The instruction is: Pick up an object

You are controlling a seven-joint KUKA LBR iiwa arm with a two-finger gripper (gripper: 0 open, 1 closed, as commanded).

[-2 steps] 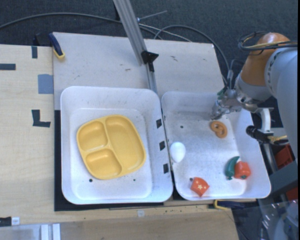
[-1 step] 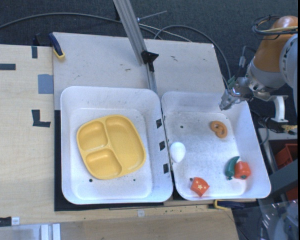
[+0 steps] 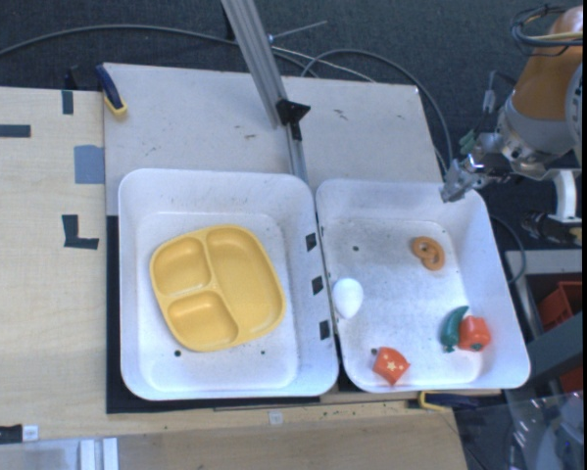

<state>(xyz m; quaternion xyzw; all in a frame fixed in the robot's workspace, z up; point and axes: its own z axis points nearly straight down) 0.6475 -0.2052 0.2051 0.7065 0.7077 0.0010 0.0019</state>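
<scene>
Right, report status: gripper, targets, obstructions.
Gripper at the right bin's top right rim, holding nothing visible. Pretzel, white egg, orange block and red-green toy lie loose in that bin. Nothing blocks them.

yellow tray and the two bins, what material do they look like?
Yellow divided tray: probably moulded plastic, with an even colour, rounded compartment walls and a soft sheen. Left bin and right bin: white, matte, speckled with rounded rims; maybe foam or thin plastic, hard to tell.
</scene>
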